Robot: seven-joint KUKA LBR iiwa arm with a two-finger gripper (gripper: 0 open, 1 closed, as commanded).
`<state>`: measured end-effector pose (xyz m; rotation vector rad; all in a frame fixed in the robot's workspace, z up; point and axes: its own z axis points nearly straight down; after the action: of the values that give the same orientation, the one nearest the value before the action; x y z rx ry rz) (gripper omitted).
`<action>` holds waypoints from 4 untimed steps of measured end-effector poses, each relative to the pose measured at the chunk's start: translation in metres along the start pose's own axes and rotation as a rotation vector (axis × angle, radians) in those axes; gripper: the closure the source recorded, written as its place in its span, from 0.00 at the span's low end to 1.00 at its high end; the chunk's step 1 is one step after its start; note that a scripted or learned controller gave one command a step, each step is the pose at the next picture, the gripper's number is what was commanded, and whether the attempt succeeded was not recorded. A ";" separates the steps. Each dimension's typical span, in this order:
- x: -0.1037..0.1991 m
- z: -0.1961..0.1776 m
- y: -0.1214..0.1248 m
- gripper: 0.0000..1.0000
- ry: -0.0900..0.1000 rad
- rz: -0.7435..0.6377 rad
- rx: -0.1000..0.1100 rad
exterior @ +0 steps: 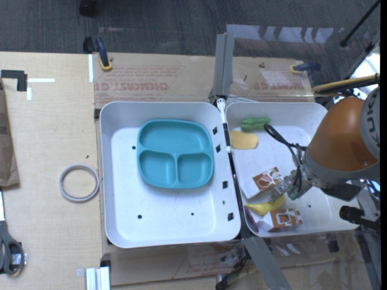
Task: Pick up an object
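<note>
The claw [279, 192] sits low in the right-hand shallow white bin [314, 110], in the lower right of the frame, at the end of the grey arm with its large orange band [341, 141]. How the claw is set cannot be told from this view; the wrist and black cables cover it.

Just below and left of the claw lies a yellow banana-shaped toy [266, 207], touching or nearly touching the claw's tip. Just above and left of it lies a small orange-and-white printed packet [267, 179], and below it, near the bin's lower wall, a second orange-and-white packet [285, 219]. Higher in the same bin, well apart from the claw, a flat pale yellow piece [244, 140] lies beside a green elongated toy [255, 124] near the upper wall.

The left-hand shallow white bin [121, 222] holds a teal plastic plate with three compartments [176, 154], lying flat in its upper half.

On the pale wooden counter [48, 119] at the left of the frame rests a grey ring [78, 182]; a brown paper bag [7, 144] lies at the left edge.
</note>
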<state>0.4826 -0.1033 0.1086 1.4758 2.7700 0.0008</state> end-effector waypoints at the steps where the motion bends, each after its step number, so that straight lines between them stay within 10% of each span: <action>1: -0.033 0.018 0.034 0.00 0.002 0.140 0.004; 2: -0.067 0.017 0.103 0.00 0.000 0.098 0.002; 3: -0.065 0.016 0.052 0.00 0.000 -0.180 0.001; 4: -0.071 0.016 0.049 0.00 0.000 -0.030 0.001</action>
<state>0.5634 -0.1348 0.0924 1.4348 2.7920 -0.0002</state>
